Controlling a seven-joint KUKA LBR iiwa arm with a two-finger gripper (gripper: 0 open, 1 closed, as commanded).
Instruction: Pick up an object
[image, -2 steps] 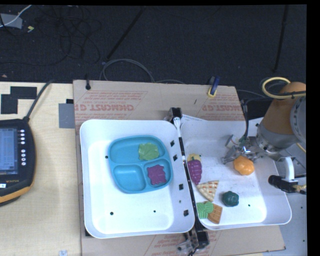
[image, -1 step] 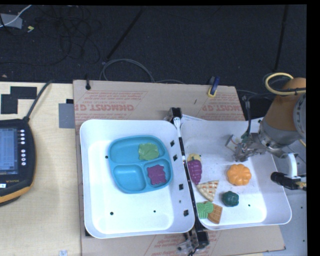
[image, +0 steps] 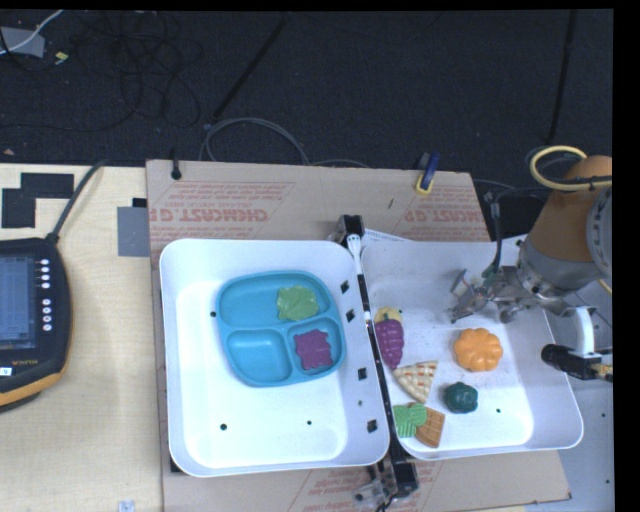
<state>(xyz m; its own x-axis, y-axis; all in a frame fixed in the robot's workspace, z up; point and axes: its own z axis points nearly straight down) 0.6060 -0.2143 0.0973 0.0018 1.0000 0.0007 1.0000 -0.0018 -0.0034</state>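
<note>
A teach pendant (image: 25, 315) lies left of the bins; a blue clip (image: 428, 172) holds the cardboard's (image: 300, 205) rear edge.

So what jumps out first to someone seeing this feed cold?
Probably the blue divided plate in the left bin, with green and magenta pieces in two compartments. Next, the orange toy pumpkin in the right bin, just below the claw reaching in from the right.

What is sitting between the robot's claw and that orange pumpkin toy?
Nothing visible. The gripper hangs just above the round orange pumpkin toy in the right white bin, with bare bin floor between them.
</note>
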